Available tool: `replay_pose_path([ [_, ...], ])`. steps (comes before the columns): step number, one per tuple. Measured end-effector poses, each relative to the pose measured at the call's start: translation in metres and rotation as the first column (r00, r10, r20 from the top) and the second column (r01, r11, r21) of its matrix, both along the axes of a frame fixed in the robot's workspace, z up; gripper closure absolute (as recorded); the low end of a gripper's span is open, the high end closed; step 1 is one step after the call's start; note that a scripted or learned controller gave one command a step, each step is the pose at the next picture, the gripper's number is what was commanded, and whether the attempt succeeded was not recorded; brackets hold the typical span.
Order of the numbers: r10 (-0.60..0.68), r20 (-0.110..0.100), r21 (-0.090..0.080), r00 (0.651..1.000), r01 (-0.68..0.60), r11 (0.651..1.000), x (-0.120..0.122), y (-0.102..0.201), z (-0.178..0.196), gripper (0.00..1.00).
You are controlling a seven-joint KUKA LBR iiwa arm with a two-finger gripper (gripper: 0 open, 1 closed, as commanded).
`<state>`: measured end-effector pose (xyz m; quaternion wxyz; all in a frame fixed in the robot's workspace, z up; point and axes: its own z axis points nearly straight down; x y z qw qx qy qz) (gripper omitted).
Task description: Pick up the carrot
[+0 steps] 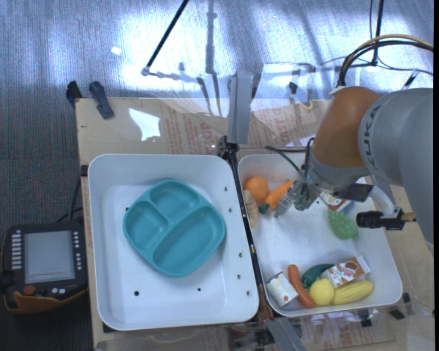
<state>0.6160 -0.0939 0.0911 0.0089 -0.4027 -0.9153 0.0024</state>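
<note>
In the right bin, up at its far left corner, the carrot lies tilted beside an orange, and the gripper sits just at the carrot's right end. Whether it has clamped the carrot or merely hovers there, I cannot tell from this angle. A green leafy vegetable rests near the bin's right side. Along the near edge crowd a small can, a sausage, a lemon, a corn cob and a juice carton. Over in the left bin, a teal divided plate lies flat.
</note>
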Motion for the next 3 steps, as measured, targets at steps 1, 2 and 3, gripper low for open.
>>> replay_pose_path([
  [1, 0.001, -0.001, 0.0, 1.0, -0.001, 1.0, 0.0, 0.0007, -0.0002, 0.0],
  [2, 0.007, -0.001, 0.0, 1.0, -0.007, 1.0, 0.0005, 0.0018, 0.0082, 1.0],
  [3, 0.008, -0.002, 0.001, 1.0, -0.008, 1.0, 0.0004, 0.0024, 0.0078, 0.0],
])
